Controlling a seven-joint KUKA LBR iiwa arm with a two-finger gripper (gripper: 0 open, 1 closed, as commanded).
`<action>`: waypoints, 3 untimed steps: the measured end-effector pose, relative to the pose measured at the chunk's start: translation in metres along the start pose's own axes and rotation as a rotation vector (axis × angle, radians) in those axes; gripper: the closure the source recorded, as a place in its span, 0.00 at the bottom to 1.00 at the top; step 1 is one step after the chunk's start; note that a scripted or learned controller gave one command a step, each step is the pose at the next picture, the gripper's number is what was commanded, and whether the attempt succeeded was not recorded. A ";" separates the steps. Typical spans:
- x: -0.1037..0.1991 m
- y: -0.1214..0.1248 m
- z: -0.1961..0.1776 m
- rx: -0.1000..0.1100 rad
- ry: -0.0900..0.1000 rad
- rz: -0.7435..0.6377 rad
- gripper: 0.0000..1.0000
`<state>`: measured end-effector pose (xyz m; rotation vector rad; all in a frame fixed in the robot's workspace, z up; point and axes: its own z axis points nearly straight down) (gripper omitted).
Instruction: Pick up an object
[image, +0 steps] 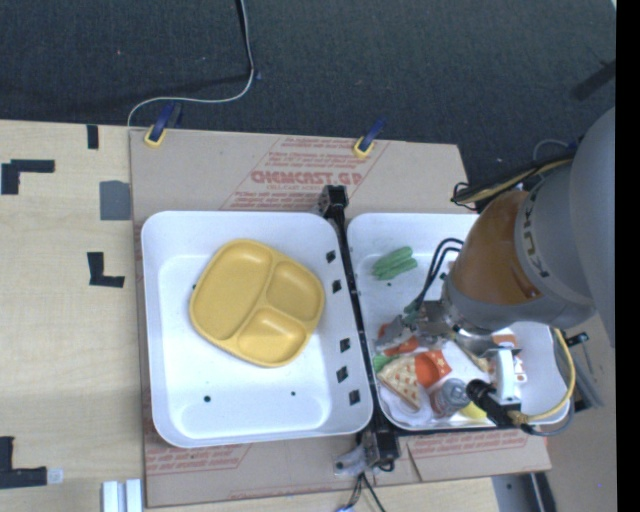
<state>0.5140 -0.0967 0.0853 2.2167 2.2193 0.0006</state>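
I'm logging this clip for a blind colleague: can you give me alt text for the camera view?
The grey arm reaches from the right over the right bin, its gripper low above a pile of small items, with a green toy lying apart near the bin's top. The left bin holds a yellow divided plate.

Grey arm (540, 250) low, claw (415, 322) down
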 end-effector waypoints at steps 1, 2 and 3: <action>-0.001 0.002 0.000 0.004 0.003 0.002 0.00; 0.002 0.011 0.000 0.006 0.002 0.002 0.00; 0.002 0.012 -0.010 0.003 0.002 0.002 1.00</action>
